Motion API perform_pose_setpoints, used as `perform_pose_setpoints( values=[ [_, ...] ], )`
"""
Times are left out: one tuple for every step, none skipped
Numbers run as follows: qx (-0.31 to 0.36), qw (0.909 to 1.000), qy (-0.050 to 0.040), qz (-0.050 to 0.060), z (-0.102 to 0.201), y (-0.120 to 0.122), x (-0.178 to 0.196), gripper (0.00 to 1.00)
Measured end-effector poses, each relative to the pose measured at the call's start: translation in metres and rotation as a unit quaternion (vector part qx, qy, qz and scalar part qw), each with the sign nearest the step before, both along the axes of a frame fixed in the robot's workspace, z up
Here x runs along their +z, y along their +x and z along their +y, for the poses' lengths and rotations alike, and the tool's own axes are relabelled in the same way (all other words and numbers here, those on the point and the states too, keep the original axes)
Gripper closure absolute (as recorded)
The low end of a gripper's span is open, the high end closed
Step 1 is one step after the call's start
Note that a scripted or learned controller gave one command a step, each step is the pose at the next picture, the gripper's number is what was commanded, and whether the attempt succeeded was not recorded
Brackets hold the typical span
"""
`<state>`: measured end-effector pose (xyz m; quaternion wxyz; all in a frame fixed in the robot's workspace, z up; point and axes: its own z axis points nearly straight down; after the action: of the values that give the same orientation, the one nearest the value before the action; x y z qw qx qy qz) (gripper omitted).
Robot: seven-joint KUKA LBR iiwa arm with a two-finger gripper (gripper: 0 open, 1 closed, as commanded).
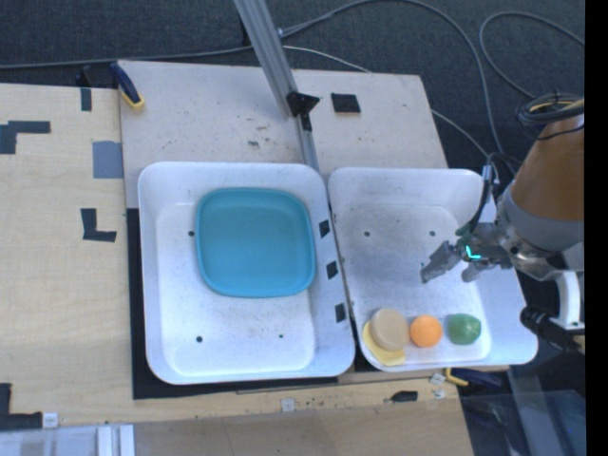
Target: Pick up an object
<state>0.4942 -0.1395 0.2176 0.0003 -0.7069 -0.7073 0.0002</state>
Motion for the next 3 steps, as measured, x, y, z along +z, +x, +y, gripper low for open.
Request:
perform_pose_setpoints(
  values=[
    [0.0, 1.0, 0.0, 0.0, 0.0, 0.0, 0.0, 0.0],
    [0.0, 1.0, 0.0006, 0.003, 0.001, -0.006, -0.062, 0.0],
    [0.0, 1.0, 0.0004, 0.002, 0.003, -0.004, -0.105, 0.0]
  ],
)
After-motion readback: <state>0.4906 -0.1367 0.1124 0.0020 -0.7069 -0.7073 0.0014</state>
